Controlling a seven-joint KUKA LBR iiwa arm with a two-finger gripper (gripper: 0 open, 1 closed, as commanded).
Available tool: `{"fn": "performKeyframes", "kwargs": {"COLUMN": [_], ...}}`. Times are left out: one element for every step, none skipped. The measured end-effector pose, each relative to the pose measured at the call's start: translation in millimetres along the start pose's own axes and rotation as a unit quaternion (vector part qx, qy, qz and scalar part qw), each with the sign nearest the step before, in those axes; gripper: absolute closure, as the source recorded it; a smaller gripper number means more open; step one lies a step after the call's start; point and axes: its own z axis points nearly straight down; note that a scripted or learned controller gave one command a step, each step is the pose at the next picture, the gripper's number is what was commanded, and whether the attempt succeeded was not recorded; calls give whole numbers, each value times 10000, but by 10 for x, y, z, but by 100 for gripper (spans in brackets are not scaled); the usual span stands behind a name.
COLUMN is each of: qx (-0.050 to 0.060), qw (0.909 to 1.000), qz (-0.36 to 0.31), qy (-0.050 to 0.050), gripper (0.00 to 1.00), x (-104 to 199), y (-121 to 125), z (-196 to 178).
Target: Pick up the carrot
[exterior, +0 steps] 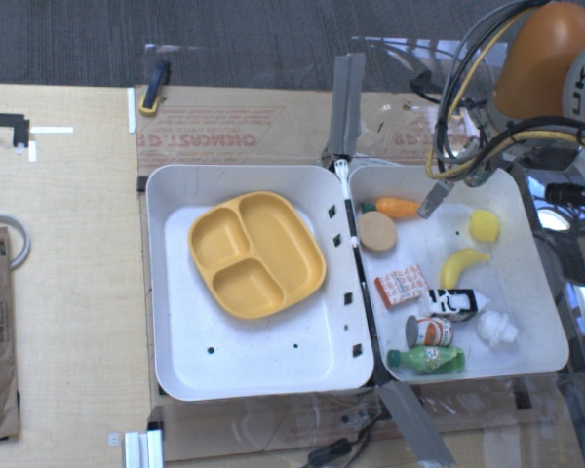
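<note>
- Carrot (398,206) lies at the upper left of the right bin (531,271), orange with a green end pointing at the divider, just above a round tan disc (377,231).
- We see the tool (432,203) low over that bin, its tip just right of the carrot; we cannot tell how the tool stands or whether it touches the carrot.
- We log the rest of the right bin: lemon (484,225), banana (462,264), red-and-white carton (402,287), small can (432,332), green bottle (426,361).
- Left bin (175,339) carries a yellow divided plate (257,253).
- Both bins sit on cardboard on the desk (58,193).
</note>
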Motion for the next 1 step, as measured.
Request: {"fn": "performKeyframes", "kwargs": {"qx": [-8], "qw": [9831], "qz": [-1832], "qy": [-6], "gripper": [0], "x": [141], "y": [58], "z": [238]}}
